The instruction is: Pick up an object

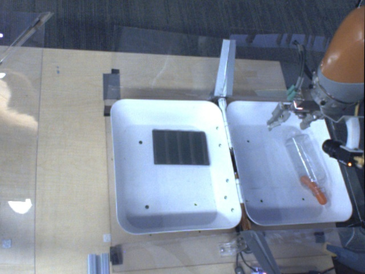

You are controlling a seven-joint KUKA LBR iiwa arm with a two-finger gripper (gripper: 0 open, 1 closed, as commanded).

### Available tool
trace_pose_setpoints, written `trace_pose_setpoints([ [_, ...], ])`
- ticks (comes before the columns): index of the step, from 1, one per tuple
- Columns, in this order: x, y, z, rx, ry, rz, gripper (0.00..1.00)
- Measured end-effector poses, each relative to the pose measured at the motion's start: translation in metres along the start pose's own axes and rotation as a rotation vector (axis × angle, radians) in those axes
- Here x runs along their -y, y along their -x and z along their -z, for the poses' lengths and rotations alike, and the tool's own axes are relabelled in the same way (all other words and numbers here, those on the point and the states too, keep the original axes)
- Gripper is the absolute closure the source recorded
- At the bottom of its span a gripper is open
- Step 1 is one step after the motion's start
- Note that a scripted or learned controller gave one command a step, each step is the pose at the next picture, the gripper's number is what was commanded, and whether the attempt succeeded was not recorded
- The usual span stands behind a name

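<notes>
While the gripper [291, 116] hangs spread and empty, the tube [308, 165] lies just below it in the right bin [256, 204].

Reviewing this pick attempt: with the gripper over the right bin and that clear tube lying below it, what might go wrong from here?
1. The clear tube is see-through and faint against the white right bin, so a program-driven grasp may misjudge its outline.
2. The gripper hangs near the bin's upper edge, off to the side of the tube; a straight descent would likely close on nothing.
3. The tube looks round and lies slantwise, with its orange end near the bin's lower right wall; it could roll or slip away.
</notes>
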State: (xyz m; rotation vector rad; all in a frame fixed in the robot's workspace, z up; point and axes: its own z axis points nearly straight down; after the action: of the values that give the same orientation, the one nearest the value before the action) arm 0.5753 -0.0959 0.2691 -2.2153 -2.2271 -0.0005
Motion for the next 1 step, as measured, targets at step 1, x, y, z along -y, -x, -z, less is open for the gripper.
trace_pose_setpoints([
  [1, 0.0262, 0.0451, -0.0322, 0.002, 0.006, 0.119, 0.0],
])
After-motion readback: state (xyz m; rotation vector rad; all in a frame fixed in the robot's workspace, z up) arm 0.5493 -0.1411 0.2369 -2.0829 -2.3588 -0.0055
